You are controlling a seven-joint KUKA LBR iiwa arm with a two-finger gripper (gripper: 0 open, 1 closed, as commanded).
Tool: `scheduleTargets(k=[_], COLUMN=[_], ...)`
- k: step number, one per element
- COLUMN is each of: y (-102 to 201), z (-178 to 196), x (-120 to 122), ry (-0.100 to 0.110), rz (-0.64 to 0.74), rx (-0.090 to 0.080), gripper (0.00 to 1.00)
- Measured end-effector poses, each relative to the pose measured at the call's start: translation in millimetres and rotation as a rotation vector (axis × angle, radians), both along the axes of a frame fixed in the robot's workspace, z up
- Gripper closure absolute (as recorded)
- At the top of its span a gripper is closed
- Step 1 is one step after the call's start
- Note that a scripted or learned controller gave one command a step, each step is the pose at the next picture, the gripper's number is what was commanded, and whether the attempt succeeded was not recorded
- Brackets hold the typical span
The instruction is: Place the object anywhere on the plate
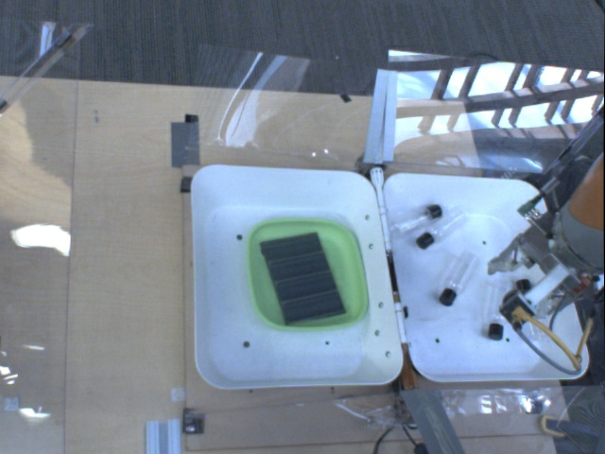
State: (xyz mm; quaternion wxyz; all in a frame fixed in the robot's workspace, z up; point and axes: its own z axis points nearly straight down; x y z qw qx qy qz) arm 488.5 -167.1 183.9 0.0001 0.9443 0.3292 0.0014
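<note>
Camera view, nearest item: arm wrist and gripper (531, 287) at the right edge, above the right bin (473, 362); grey housing, orange band, yellow and black cables looping below.
Gripper state: cannot tell; the fingertip area is cluttered with brackets and cable, and nothing readable sits between them.
Task objects: several small clear vials (456, 280) with black caps, scattered on the floor of the right bin. One lies near the bin's upper left, one just below it, one at bin centre with its cap toward the bottom, and a black cap (494, 330) near the lower right.
Vial nearest gripper: likely the pieces just beside the gripper's lower side, partly hidden by it; cannot tell whether touched.
Plate: green plate (354, 268), square with rounded corners, glossy, raised rim, lying in the left bin (217, 272).
On plate: dark ribbed rectangular block (302, 278), matte, long axis tilted slightly from upper left to lower right, covering most of the plate's middle.
Key relation: plate lies well apart from the gripper, to its left across the divider between bins; vials lie between.
Judgement: nothing delivered yet; a pick in the right bin comes first, then a carry left over the bin walls. Bare green rim is narrow, so a rolling vial could slip off.
Table: pale wood (104, 253), glare patches.
</note>
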Motion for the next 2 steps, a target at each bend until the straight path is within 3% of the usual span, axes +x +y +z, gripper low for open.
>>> scheduleTargets(k=[1, 2], y=[-27.7, -10.7], z=[70.1, 21.6], x=[0.4, -0.1], ry=[-0.004, 0.001], rz=[-0.299, -0.314], rx=[-0.003, 0.001], gripper=[0.0, 0.0])
